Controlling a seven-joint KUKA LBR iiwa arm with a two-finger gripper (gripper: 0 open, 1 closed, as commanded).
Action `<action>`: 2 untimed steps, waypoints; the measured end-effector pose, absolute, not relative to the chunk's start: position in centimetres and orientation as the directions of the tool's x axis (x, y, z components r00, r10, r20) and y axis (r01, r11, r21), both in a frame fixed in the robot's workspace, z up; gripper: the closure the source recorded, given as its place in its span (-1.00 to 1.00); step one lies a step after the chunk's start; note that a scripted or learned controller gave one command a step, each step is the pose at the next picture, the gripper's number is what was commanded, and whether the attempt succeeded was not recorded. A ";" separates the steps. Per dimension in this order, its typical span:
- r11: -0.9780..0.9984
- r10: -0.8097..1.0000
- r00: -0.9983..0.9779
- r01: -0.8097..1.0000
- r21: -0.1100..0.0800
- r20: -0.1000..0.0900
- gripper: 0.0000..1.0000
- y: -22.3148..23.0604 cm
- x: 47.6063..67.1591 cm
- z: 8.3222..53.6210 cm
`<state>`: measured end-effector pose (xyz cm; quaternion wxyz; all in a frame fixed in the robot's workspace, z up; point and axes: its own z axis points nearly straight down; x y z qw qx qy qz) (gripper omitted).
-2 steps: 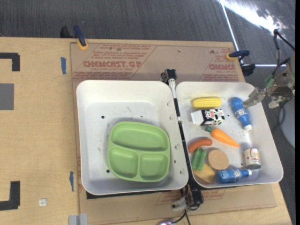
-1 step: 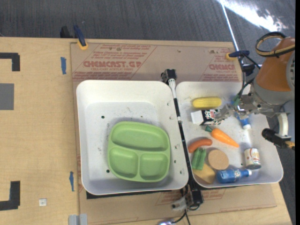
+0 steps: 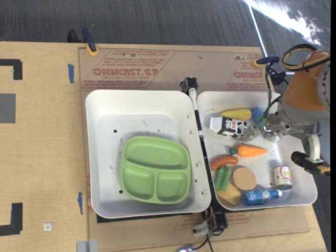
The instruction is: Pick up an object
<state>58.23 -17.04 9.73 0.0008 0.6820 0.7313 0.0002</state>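
The right bin holds several toy foods. A yellow banana-like piece lies at its far side, beside a black-and-white milk carton and a small blue item. An orange carrot lies mid-bin. Nearer the front are a red pepper, a green piece, a round tan disc, a blue bottle and a small can. My gripper reaches in from the right, low over the spot between the carton and the carrot.
The left bin holds a green divided plate. A black clamp sits at the far end of the wall between the bins. The arm's orange band and cables hang over the right bin's far right corner.
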 end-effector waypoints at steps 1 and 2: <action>0.221 0.975 -0.221 0.975 0.001 0.000 -1.00 -12.9 51.2 8.6; 0.016 1.000 -0.016 1.000 0.003 0.001 -1.00 -10.1 48.1 8.6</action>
